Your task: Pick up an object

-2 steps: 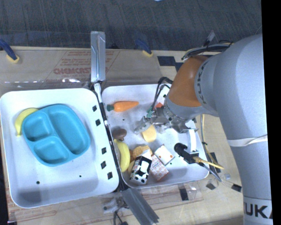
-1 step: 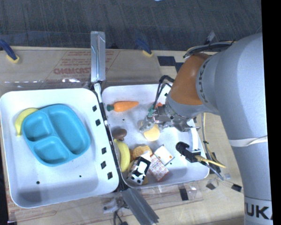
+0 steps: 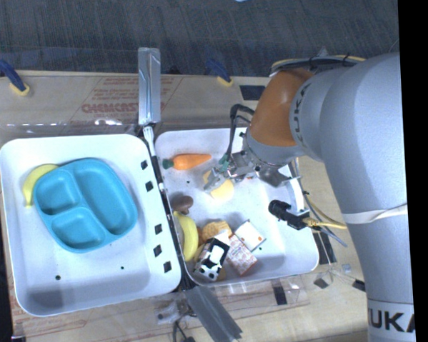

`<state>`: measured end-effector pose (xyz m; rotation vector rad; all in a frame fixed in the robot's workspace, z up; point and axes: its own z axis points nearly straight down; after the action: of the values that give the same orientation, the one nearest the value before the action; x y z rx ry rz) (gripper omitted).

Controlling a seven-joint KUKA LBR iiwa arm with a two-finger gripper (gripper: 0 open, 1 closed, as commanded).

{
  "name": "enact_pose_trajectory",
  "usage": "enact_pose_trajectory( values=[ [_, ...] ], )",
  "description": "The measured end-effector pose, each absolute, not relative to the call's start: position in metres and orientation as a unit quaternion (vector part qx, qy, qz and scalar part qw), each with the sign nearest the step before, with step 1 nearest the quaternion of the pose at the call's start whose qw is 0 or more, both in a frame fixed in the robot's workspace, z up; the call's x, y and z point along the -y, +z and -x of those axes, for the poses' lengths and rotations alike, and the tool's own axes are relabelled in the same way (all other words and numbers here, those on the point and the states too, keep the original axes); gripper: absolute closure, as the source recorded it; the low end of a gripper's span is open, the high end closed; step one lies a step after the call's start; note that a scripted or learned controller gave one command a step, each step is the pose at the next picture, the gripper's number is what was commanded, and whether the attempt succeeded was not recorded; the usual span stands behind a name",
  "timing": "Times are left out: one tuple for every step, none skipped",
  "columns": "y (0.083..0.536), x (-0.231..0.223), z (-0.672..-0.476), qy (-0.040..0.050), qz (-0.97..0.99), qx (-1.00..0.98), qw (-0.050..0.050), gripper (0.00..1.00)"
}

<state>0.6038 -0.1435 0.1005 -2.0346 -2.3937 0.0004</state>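
"KUKA" lettering on arm (image 3: pixel 373 194)

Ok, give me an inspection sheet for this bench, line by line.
Surface: wooden bench bearing two white bins.
Job's things: right bin holds a carrot, banana, pale yellow piece, brown lump, cow-patterned toy, small cartons.
Clutter: left bin holds a blue divided tray over a yellow object.
Pincer: low over the pale yellow piece; grip unclear.
Cables: black cable by the wrist.
Surroundings: blue clamps at the far edge.
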Motion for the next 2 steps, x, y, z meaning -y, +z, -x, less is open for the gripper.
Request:
enact_pose_trajectory(
  values=[
    [0.093,0.163,-0.636,0.0,0.588,0.809,-0.001,1.0],
    [0.091,0.098,-0.655,0.0028,0.576,0.817,0.006,1.0]
  ],
)
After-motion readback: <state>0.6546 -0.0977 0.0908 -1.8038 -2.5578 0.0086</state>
